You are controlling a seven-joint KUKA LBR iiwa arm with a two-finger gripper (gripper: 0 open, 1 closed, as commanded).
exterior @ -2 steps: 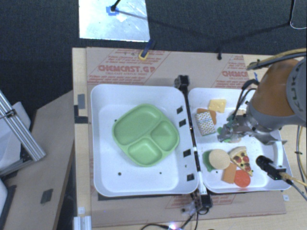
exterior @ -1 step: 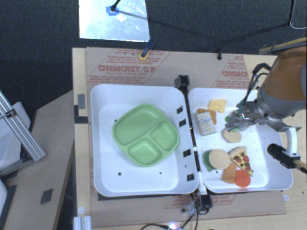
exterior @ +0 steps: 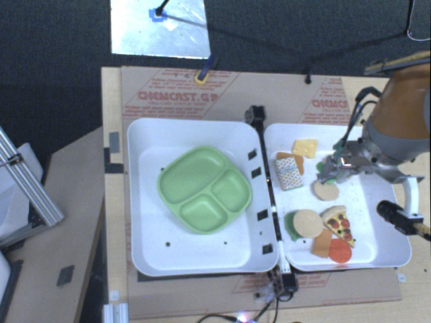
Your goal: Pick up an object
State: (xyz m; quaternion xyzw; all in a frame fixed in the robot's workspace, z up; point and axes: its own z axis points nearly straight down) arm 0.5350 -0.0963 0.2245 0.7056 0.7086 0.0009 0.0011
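A pale wooden tabletop [exterior: 81,180] stands on dark carpet, and a sheet of cardboard printed with red lettering [exterior: 178,89] covers the part under the two white bins. Beyond that sheet, a shiny square metal plate [exterior: 159,20] lies on the carpet. Left of the tabletop stands a piece of silver metal framing [exterior: 27,187].

The left bin [exterior: 145,200] holds a light green divided plate [exterior: 204,188] with three compartments. The right bin [exterior: 387,247] holds toy food. Taking the round tan cookie-like disc [exterior: 326,191] as the landmark: a yellow cheese wedge [exterior: 305,148] lies beyond it toward the far rim; a small speckled grey-white packet [exterior: 289,173] sits to its left with an orange piece tucked behind it; a burger with a tan bun and green lettuce edge [exterior: 306,223] lies nearer the camera and slightly left; a pizza slice [exterior: 337,224] with red toppings lies straight nearer the camera; an orange piece [exterior: 322,243] and a red tomato slice [exterior: 341,252] lie beyond those, by the near rim.

The disc is flat, plain beige and unmarked. The end effector [exterior: 332,171] hangs just above the disc's far edge, reaching in from the right; whether it touches the disc is unclear. The state of its grasp cannot be told, since the dark tips blur together.
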